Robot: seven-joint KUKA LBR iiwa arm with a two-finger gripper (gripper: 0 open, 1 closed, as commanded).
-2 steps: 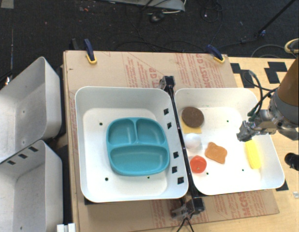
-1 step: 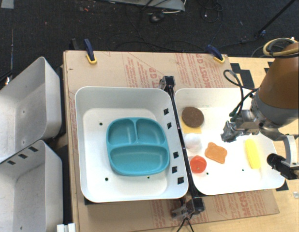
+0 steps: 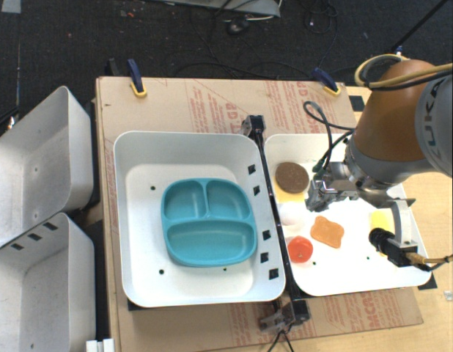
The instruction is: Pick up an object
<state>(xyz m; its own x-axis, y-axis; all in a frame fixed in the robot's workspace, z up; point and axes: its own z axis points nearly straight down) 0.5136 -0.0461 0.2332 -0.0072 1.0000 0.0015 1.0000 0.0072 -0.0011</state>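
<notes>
Right bin (image 3: 336, 288): my gripper (image 3: 319, 194), aperture I can't tell, hovers above the orange piece (image 3: 327, 231); crowded neighbours risk a miss.

Grey arm (image 3: 432, 134) with broad orange band, black cables, and metallic claw (image 3: 319, 194).

Lighting the bench evenly and brightly from above, leaving the dark floor across the top of the frame dim and noisy. Washing out the white bins (image 3: 131, 152) toward pure white, flattening their walls at centre and lower right. Catching a soft sheen on the teal tray (image 3: 209, 221) at centre. Casting only faint, short shadows beneath the small items at right of centre. Blurring slightly on the arm (image 3: 402, 119) at upper right, nearest the lens. Showing mild softness and coarse grain overall; bending straight edges very little toward the frame's borders.
</notes>
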